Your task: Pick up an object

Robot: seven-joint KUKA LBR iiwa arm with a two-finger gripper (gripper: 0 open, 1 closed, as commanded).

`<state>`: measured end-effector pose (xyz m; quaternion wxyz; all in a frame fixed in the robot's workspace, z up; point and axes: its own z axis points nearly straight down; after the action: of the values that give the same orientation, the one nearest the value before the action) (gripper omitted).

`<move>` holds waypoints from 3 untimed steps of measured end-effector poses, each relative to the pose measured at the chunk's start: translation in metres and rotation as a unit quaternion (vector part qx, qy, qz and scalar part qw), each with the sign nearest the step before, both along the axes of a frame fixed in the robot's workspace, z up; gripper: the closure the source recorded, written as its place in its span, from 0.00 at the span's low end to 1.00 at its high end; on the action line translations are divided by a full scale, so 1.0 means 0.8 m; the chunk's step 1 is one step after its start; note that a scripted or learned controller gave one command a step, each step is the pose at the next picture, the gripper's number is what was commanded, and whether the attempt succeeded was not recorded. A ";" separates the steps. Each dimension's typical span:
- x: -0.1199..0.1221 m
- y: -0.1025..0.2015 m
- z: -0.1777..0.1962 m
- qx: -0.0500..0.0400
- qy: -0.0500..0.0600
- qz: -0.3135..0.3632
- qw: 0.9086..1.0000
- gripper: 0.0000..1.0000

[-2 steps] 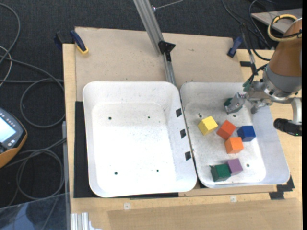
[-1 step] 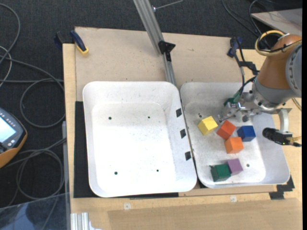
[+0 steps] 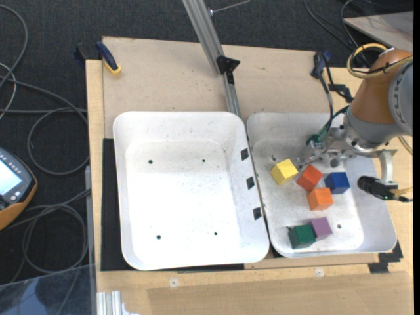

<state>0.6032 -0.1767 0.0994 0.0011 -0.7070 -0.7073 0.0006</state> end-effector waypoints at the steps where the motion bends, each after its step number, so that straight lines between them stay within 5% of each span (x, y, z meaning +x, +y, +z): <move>1: 0.002 0.000 0.015 0.000 -0.002 0.000 1.000 1.00; 3: 0.009 -0.012 0.141 -0.001 -0.005 0.000 1.000 1.00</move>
<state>0.6102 -0.1863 0.2122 -0.0032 -0.7067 -0.7075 -0.0016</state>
